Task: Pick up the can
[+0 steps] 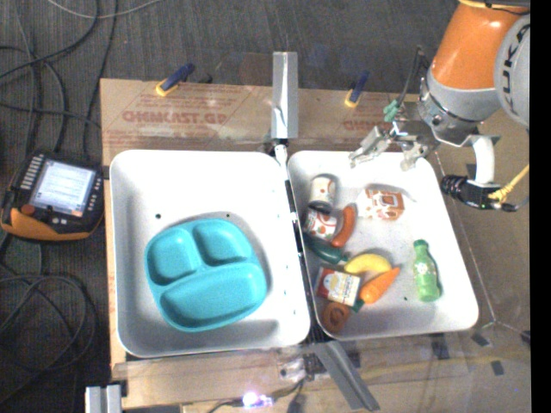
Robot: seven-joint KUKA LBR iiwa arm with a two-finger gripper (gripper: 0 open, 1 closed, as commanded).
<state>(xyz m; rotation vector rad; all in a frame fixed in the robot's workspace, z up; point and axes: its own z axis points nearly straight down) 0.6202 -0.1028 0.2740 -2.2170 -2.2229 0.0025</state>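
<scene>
A small pale can (323, 188) with a dark rim sits in the right bin (448, 317), near its back left corner. Just in front of it lies a second can-like item (321, 223), white with red print, touching a brown sausage (345, 224). My gripper (389, 149) hangs over the back edge of the right bin, to the right of the can and well apart from it. Its two fingers (367, 151) are spread open with nothing between them.
The right bin also holds a white and orange packet (385, 201), a banana (368, 264), a carrot (380, 286), a green bottle (424, 270), a red box (341, 286) and a brown round piece (334, 318). A teal divided plate (207, 272) lies in the left bin (138, 179).
</scene>
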